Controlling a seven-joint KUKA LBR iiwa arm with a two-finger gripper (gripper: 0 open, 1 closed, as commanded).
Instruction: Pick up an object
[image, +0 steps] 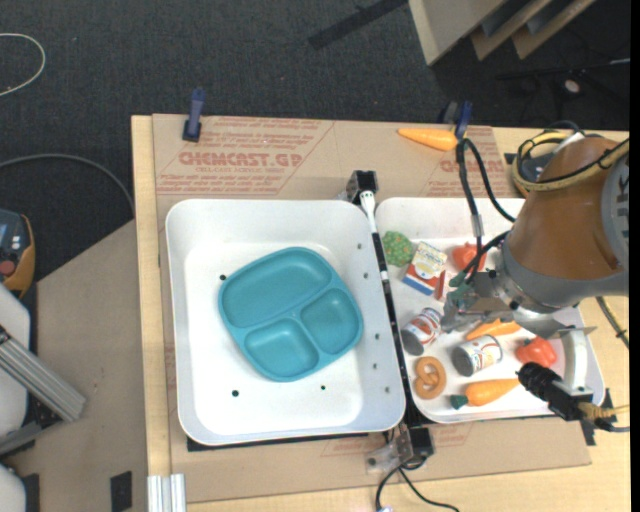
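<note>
Found the end effector (468, 305) low inside the right bin (430, 208), under the bulky grey and orange wrist. Could not tell how wide it stood, hidden as it was by its own dark housing. Saw nothing plainly held.

Counted plenty of candidates close by. Noted a small can (425, 325) just to its left, a second can (480, 353) just below, and an orange carrot-like piece (495, 328) lying between them and touching or nearly touching the tool. Spotted a pretzel (430, 375) and a larger carrot (490, 390) nearer the front rim, a red vegetable (540, 350) to the right, and a white carton (428, 262) and a green lump (398, 245) towards the back. Left the teal divided plate (290, 312) alone in the left bin (200, 260), well apart from all this.

Judged crowding to be the main hazard. Expected that closing here might catch two pieces at once, or clip the edge of one and knock it aside. Feared the round cans in particular: likely to roll or squirt out if pinched off-centre. Thought the slim orange piece liable to be pressed flat against the bin floor and missed altogether. Reckoned also that the wrist, so low, might sweep neighbours against the bin wall on any sideways move, and that a weak pinch might give way during lifting.
</note>
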